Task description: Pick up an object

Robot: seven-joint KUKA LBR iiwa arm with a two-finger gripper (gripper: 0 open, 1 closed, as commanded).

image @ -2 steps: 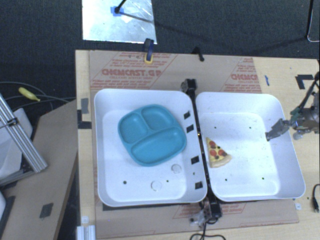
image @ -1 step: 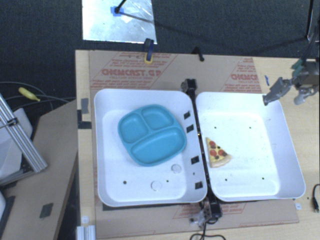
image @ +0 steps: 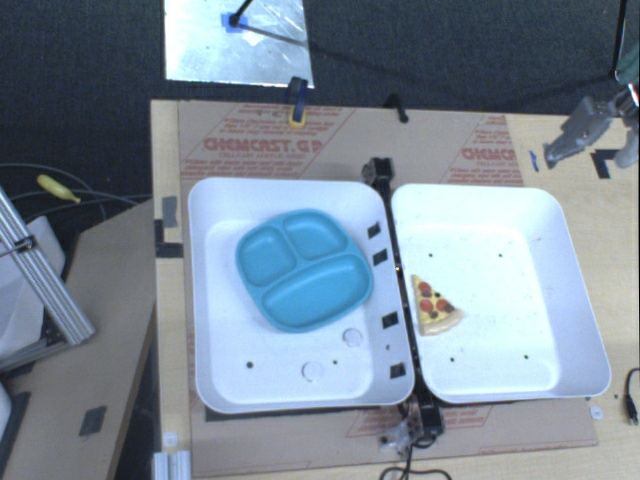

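Observation:
A blue divided plate (image: 303, 268) lies flat in the left bin (image: 215, 368). A small toy pizza slice (image: 435, 306) rests in the right bin (image: 560, 268), close to its left wall. My gripper (image: 592, 153) hangs beyond the far right corner of the right bin, over the bench, well away from both objects. Its two grey fingers (image: 566, 140) stand apart, open, with nothing between them.
Both bins sit on a brown cardboard sheet (image: 260, 143). A shiny foil sheet (image: 238, 26) lies at the back, with a yellow clamp (image: 297, 103) below it. An aluminium frame (image: 40, 278) and a yellow item (image: 55, 188) are at the left.

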